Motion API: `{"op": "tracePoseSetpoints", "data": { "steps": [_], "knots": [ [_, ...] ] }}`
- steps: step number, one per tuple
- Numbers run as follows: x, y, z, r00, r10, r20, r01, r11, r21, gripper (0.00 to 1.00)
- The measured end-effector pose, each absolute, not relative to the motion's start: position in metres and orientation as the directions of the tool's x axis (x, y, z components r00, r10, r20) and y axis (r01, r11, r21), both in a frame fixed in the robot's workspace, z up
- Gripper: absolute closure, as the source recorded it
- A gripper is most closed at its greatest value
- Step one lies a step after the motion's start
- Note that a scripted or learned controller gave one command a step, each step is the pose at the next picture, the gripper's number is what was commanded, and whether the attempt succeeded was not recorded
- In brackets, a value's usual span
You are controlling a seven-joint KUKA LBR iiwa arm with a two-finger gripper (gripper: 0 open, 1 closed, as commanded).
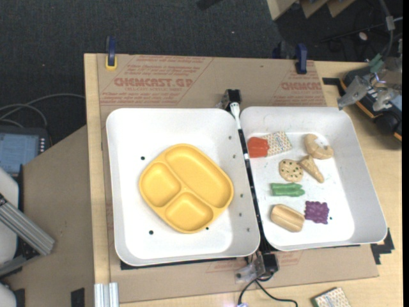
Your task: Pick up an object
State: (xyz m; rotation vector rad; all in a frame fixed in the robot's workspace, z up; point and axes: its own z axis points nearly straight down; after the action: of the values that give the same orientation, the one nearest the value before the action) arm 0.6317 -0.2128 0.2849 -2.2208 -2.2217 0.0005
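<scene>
Bun (287, 217): at 7 o'clock in the right bin (350, 190), beside the purple grapes (316, 211); we judge its rounded sides could slip free.
Cookie (291, 169): bin centre, touching the wedge (312, 169); a grasp may drag both.
Cracker (278, 143): 11 o'clock, against the red piece (257, 147); flat, hard to pinch.
Gripper (361, 89): 2 o'clock, beyond the bin; open or closed, we cannot tell.

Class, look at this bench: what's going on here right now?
Nothing is being handled yet. The left bin holds a yellow divided plate. The right bin holds small toy foods, among them a cookie, a green pod, a purple grape bunch and a bread roll, all lying untouched.
</scene>
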Motion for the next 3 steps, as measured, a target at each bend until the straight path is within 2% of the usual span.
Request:
{"op": "tracePoseSetpoints", "data": {
  "steps": [1, 2, 3],
  "knots": [
    [0.648, -0.181, 0.168, -0.003, 1.000, 0.005, 1.000, 0.003, -0.011, 0.00],
    [0.667, -0.156, 0.100, -0.001, 1.000, -0.002, 1.000, 0.001, 0.010, 0.00],
    [0.615, -0.200, 0.089, 0.005, 1.000, -0.002, 1.000, -0.005, 0.006, 0.00]
  ]
}}
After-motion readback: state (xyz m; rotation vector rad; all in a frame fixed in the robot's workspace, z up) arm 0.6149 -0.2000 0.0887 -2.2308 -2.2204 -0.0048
